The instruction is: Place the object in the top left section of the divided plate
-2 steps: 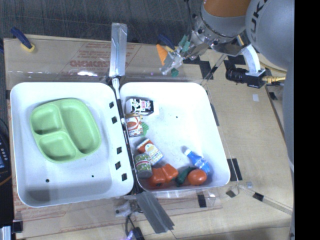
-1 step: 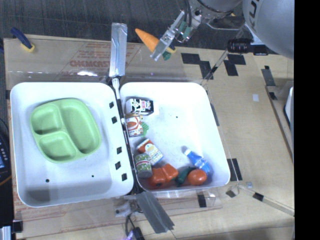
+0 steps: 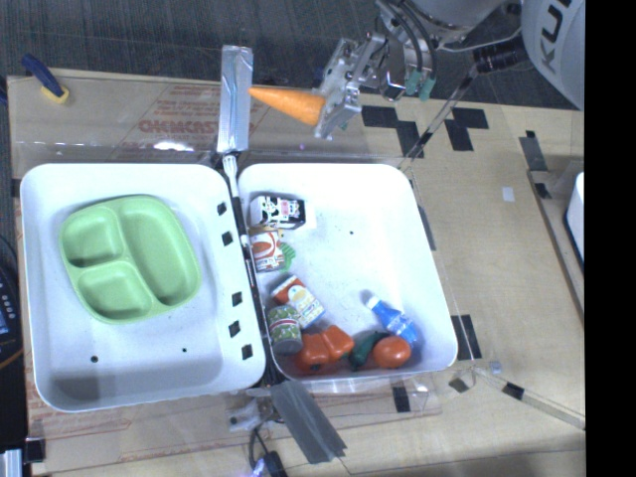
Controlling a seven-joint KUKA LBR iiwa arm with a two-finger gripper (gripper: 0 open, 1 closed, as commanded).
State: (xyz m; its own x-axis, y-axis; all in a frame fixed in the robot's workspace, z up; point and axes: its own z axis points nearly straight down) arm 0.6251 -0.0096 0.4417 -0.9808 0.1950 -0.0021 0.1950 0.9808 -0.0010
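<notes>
Camera view has the gripper [image 3: 336, 107] up past the far edge of the right bin [image 3: 422, 266], hanging over the bench rather than over either bin, and it's clamped onto the thick end of an orange carrot [image 3: 286, 103]. The carrot sticks out to the left from between the fingers, lying roughly level with its pointy tip aimed left, ending close to the strip of silver tape [image 3: 236, 97] that runs along the gap between the bins. The green divided plate [image 3: 127, 256] sits in the left bin [image 3: 129, 371], toward its far-left part, with two small sections on its left side and one big section on the right; all three look bare. So the carrot is well apart from the plate, off to its far right. The right bin has a bunch of stuff piled along its left wall and near edge: a black-and-white carton [image 3: 275, 210], a small can [image 3: 265, 250], a jar with a green lid [image 3: 284, 327], a couple of red tomato-looking things [image 3: 324, 347], and a blue bottle [image 3: 393, 319] lying on its side near the near-right corner.
</notes>
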